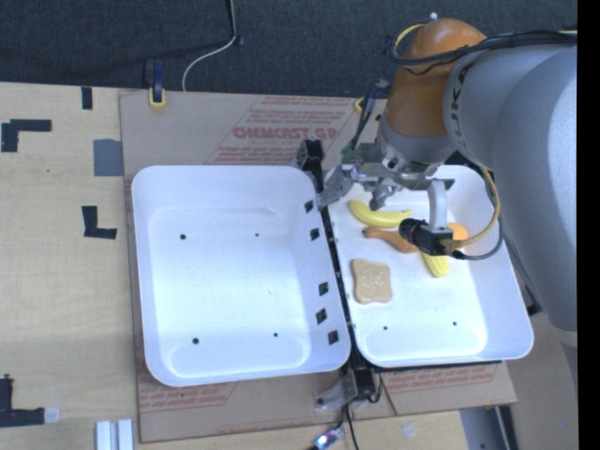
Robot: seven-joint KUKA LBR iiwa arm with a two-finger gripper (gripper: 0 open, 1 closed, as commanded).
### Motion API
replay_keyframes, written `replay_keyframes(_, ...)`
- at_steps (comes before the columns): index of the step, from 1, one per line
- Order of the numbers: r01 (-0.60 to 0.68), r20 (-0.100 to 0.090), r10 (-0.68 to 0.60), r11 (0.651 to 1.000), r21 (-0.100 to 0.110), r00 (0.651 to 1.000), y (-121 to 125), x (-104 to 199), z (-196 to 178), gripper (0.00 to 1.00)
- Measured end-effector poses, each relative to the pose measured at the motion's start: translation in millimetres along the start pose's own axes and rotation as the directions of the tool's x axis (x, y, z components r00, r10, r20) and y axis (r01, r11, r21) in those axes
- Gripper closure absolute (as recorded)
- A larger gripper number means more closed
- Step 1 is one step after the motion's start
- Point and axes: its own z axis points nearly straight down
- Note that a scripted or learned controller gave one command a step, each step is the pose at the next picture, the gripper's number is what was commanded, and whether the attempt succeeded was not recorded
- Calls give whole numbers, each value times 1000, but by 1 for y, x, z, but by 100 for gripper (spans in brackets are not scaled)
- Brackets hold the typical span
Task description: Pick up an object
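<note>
"Bins! Two white bins sit side by side on brown cardboard [244,129]. The left bin [150,195] is the one far from the arm, and the right bin [487,336] is the one with the food toys," says Ana.

"What toys do you see?" asks Ben.

"A banana [375,217] lies near the far end of the right bin, close to the wall between the bins. An orange piece [389,238] lies just beside it, on the near side, and they look like they touch. A bumpy yellow piece [437,264] lies a bit more to the right. A slice of bread [372,281] lies flat near the middle, apart from the others."

"Where is the claw?"

"The claw [380,195] is over the far end of the right bin, right above the banana. The big grey arm [525,92] comes in from the right, and its orange band [436,73] is up above the claw."

"Is the claw open or shut?"

"I cannot tell. The arm and the claw's own metal parts get in the way. All four toys lie on the floor of the bin."

"What else is there?"

"Small black clips [323,293] run along the line where the two bins meet. The cardboard lies on a wooden bench [56,279]."
</note>
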Motion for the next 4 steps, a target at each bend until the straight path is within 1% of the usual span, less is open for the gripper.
replay_keyframes(1,-12,5,12,1000,3,1000,-54,-24,-1,0)
replay_keyframes(2,-10,8,10,1000,-15,1000,12,-63,-100,0)
replay_keyframes(3,-13,3,13,1000,12,1000,-46,-85,10,0)
replay_keyframes(4,-15,2,15,1000,6,1000,-154,-93,102,0)
